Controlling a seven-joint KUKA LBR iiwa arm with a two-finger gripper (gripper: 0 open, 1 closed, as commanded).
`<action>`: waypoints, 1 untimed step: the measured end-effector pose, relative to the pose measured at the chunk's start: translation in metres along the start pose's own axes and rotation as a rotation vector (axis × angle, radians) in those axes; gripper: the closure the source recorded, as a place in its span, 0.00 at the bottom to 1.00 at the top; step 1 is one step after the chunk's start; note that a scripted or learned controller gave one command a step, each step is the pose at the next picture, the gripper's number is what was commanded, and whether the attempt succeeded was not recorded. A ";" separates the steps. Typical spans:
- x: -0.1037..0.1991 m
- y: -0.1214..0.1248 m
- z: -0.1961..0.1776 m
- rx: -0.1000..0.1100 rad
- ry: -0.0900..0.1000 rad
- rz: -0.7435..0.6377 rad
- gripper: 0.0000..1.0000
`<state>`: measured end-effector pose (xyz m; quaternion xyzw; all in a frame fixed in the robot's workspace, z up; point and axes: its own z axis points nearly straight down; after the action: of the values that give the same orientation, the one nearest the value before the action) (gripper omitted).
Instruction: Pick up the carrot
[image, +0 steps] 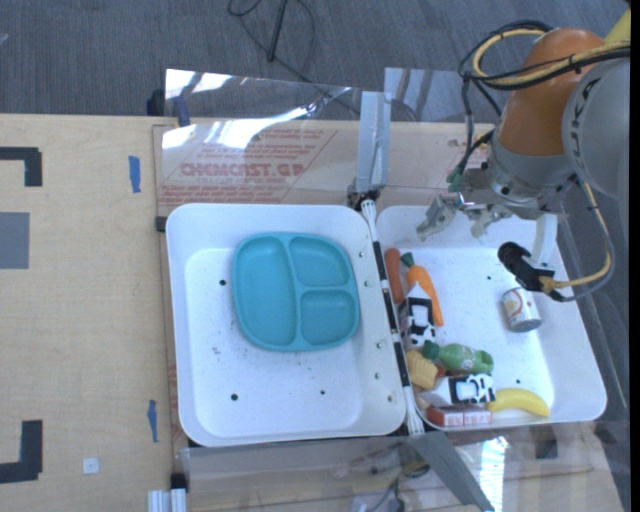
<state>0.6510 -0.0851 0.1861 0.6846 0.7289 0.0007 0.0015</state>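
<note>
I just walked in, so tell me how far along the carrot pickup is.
Nothing looks done yet. The carrot lies in the right bin, near its left wall beside other toy food. The hand hangs over the bin's far edge, apart from the carrot and with nothing between its fingers. Left to do: move over the carrot, come down, grip, and lift.

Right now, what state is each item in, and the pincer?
carrot: lying in the right bin, not held
pincer: above the bin's far edge, nothing between its fingers
can: on its side
banana: lying flat
blue plate: flat in the left bin
</note>
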 end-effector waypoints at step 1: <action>-0.008 -0.003 0.090 0.000 0.000 -0.003 0.00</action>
<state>0.6488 -0.0932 0.0959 0.6835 0.7300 0.0007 0.0017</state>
